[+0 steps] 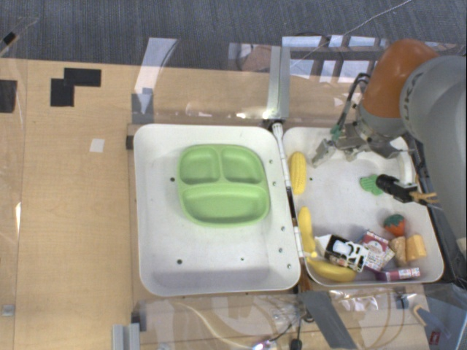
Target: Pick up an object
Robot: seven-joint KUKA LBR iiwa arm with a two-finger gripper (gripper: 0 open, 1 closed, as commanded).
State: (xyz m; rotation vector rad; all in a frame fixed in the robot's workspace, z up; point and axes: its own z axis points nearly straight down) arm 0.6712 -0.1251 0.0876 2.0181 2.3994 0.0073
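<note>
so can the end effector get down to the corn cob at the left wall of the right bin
Probably yes. The corn cob lies uncovered with bare bin floor to its right, and the end effector hovers nearby. The dividing wall hugging its left side could crowd a finger.

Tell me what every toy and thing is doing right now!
Green divided plate: flat in the left bin, nothing on it.
Corn cob: lying by the right bin's left wall.
Banana: lying at the front edge.
Small cartons: tipped over, piled together.
Pincer: above the right bin, holding nothing.
</note>
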